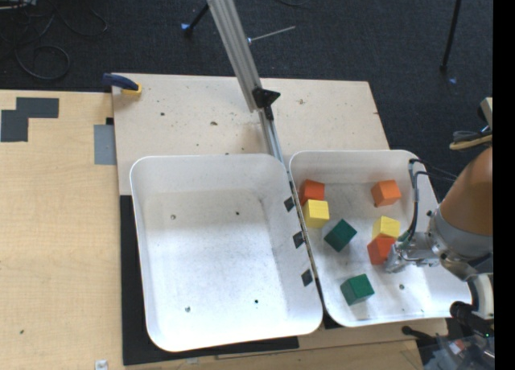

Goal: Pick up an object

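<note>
Down in the right bin [354, 159], the gripper [396, 262] presses against the red-orange cube [378, 248], its grip unreadable, and could just shove it into the yellow cube [389, 226].

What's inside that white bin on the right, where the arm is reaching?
In the right bin: three orange blocks, two yellow, two green. The gripper covers the floor beside one orange block.

The arm [471, 215] showed a rounded orange band above a grey wrist collar, a thin dark cable looping along its left side, and a small metallic silver gripper [400, 259] at its tip, with a white piece below the wrist.
</note>
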Action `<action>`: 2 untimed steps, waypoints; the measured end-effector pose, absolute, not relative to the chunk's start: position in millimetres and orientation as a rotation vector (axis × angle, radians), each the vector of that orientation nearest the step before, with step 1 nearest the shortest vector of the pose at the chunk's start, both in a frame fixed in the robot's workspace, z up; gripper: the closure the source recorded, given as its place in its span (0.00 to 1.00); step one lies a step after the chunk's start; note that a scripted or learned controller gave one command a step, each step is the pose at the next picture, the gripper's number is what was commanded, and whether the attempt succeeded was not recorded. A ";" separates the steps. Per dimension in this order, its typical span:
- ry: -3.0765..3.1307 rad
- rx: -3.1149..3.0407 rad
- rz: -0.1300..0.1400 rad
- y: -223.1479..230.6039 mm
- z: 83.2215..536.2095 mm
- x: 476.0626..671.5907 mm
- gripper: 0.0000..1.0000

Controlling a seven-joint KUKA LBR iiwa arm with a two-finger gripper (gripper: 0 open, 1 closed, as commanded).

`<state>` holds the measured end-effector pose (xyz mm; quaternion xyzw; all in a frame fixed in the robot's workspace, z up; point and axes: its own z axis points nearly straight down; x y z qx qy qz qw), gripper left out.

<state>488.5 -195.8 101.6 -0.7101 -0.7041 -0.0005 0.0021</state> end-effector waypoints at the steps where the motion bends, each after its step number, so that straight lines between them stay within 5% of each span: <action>1: -2.225 -2.222 -0.003 -195.0 163.9 493.2 1.00; 2: -2.226 -2.223 -0.003 -193.7 226.4 491.1 1.00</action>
